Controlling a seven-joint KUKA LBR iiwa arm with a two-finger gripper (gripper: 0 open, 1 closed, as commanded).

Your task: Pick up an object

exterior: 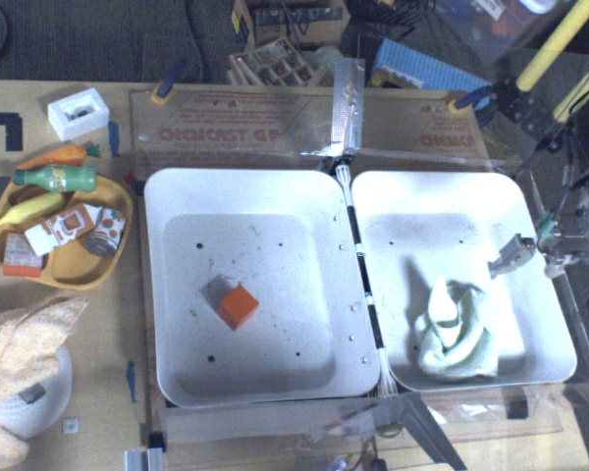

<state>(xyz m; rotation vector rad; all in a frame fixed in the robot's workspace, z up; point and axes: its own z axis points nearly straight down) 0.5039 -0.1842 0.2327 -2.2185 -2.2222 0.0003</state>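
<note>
An orange cube [239,305] lies in the left bin [177,214], a little left of its middle. A crumpled white and pale green cloth [455,332] rests in the right bin [412,204], toward its front right. My gripper [503,260] reaches in over the right bin's right rim, just up and to the right of the cloth and apart from it. Nothing visible is held in it. It is far from the cube.
A yellow bowl [98,268] of toy food sits left of the bins, with a beige towel [29,346] below it. A small white box [79,113] lies at the back left. Cables and a yellow bar [564,32] crowd the back right.
</note>
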